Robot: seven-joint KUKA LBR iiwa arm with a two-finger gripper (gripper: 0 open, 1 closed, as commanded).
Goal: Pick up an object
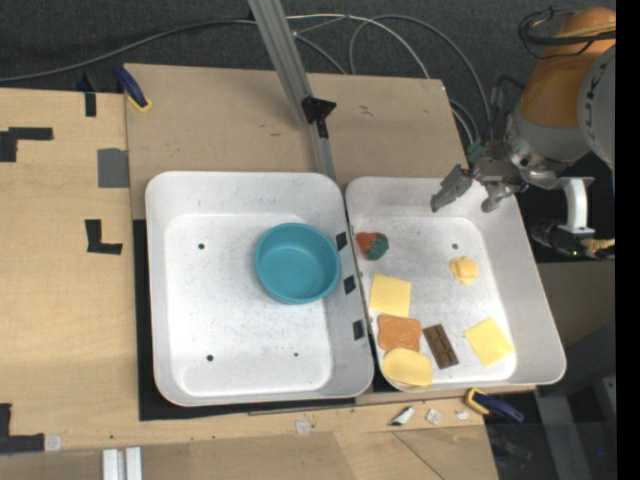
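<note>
— Two white bins are seen side by side on a wooden bench (60, 268); what is held in the left bin (180, 368)?

— One blue bowl (296, 261) is held there, near its right wall.

— And the right bin (530, 298)?

— Yellow blocks, an orange piece, a brown bar (440, 345) and a small red object (373, 245) are scattered in it.

— How is the gripper (466, 198) set?

— It is poised over the right bin's far right corner, fingers spread apart, and nothing is gripped between them.
</note>
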